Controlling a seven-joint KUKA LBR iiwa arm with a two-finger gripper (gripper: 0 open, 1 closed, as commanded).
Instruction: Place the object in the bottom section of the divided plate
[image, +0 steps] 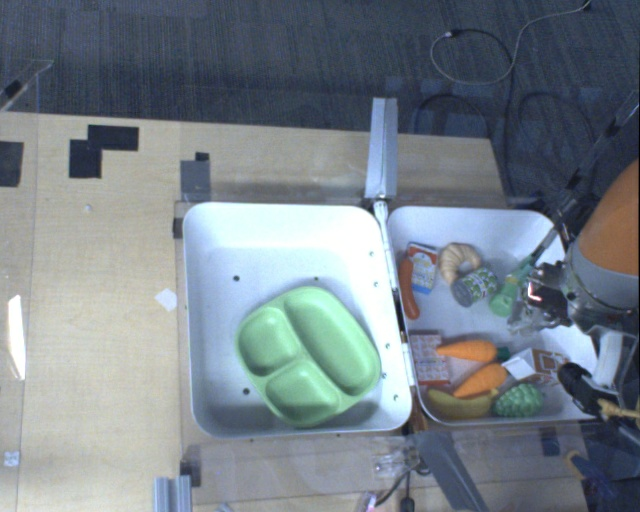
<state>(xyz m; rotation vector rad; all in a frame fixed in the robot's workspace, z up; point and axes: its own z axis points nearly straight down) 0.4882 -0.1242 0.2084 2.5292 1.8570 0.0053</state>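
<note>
Currently hand (535, 300) hovers over right bin (520, 222), finger state not discernible, toys unpicked; plate (308, 355) sits in left bin (215, 300), so grip one carrot (467, 351) squarely before crossing to its bottom section.

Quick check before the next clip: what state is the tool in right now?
Tool: over the right white bin, above the toy food; open or closed cannot be told.

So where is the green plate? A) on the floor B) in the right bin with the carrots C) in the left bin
C: the green plate lies in the left bin, while the carrots sit among the toys in the right bin.
</note>
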